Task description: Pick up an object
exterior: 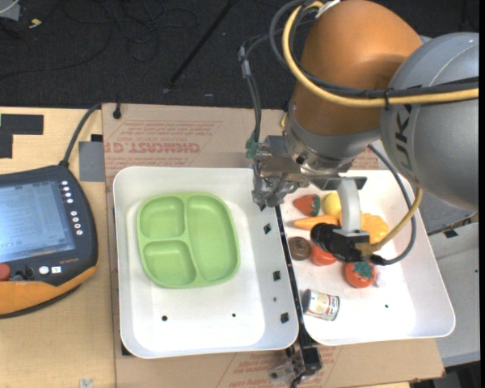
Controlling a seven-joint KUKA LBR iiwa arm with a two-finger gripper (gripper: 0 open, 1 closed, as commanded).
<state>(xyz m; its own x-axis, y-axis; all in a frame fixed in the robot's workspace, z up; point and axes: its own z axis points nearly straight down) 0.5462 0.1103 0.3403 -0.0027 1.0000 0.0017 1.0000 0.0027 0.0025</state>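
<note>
Gripper [265, 194]: hangs over the upper stretch of the wall dividing the two bins, at the left edge of the right bin [436, 297]. Opening state: hidden under the wrist, cannot tell. No object seen in its grasp.

Nearest candidate: red fruit [307, 204], just to the view's right of the gripper, beside the yellow fruit [331, 203].

Directly below these: carrot [314, 223], long axis roughly left to right across the bin.

Judged requirement: shift toward the view's right, then descend. Expect crowding from close neighbours.
</note>
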